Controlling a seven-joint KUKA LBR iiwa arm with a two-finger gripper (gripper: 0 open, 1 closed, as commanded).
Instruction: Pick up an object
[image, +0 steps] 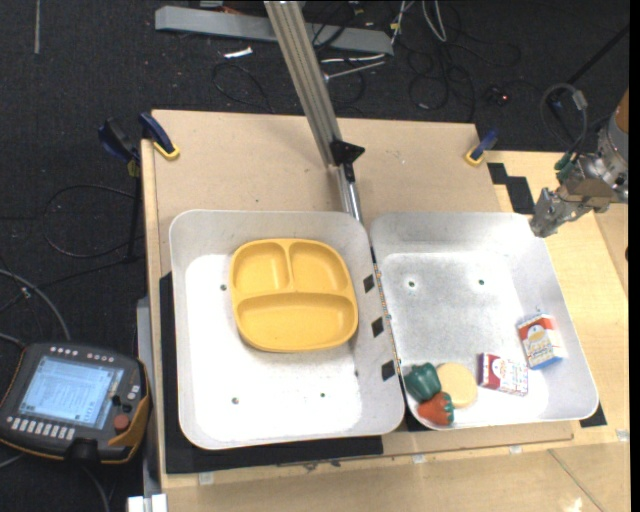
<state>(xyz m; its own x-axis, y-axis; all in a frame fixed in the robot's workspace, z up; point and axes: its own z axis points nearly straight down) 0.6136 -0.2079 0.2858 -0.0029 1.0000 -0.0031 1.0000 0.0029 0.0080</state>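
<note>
Nothing picked yet. Gripper (548, 218) above right bin's (450, 250) far right corner, finger state unreadable. Red carton (502, 374), juice box (540, 340), pepper (423, 380) untouched.

Right bin, near edge: green-red pepper (428, 393), pale yellow disc (457, 382), red-white carton (502, 374), small juice box (539, 340).
</note>
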